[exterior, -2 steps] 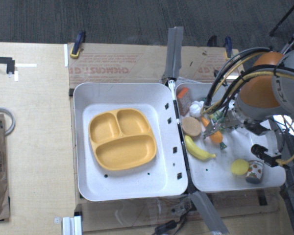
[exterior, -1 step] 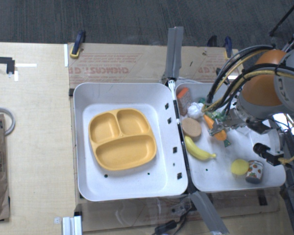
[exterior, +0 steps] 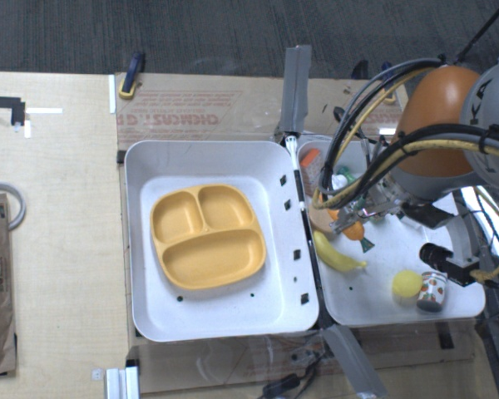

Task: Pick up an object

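Gripper (exterior: 355, 220) low in right bin (exterior: 461, 306), near its left wall, among cables; jaw state can't tell. Banana (exterior: 338, 254) lies just below it, an orange-and-green item (exterior: 359, 233) beside it; yellow ball (exterior: 407, 284) and small patterned cup (exterior: 432, 292) sit lower right. Left bin (exterior: 141, 248) holds yellow divided plate (exterior: 208, 236). Light wood tabletop (exterior: 58, 223), cardboard sheet (exterior: 200, 106) behind bins, dark carpet floor (exterior: 191, 15) beyond.

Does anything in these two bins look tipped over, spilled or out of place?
Nothing stands out. The yellow divided plate lies flat in the left bin; the banana and yellow ball rest loose in the right bin.
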Action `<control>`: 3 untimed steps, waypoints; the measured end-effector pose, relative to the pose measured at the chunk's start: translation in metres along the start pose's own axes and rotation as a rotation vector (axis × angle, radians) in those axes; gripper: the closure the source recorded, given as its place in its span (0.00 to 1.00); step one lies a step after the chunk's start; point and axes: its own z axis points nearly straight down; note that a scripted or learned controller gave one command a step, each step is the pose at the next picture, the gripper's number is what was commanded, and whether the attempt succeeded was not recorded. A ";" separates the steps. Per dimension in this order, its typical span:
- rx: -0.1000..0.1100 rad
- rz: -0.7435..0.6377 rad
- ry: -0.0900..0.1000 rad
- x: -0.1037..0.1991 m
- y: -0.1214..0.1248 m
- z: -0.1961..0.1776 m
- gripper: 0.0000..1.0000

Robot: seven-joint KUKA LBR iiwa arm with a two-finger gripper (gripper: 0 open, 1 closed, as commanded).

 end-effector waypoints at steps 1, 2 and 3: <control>0.002 0.184 0.001 -0.049 -0.054 0.009 1.00; 0.002 0.184 0.001 -0.049 -0.054 0.009 0.00; 0.000 0.241 0.001 -0.053 -0.052 0.100 0.00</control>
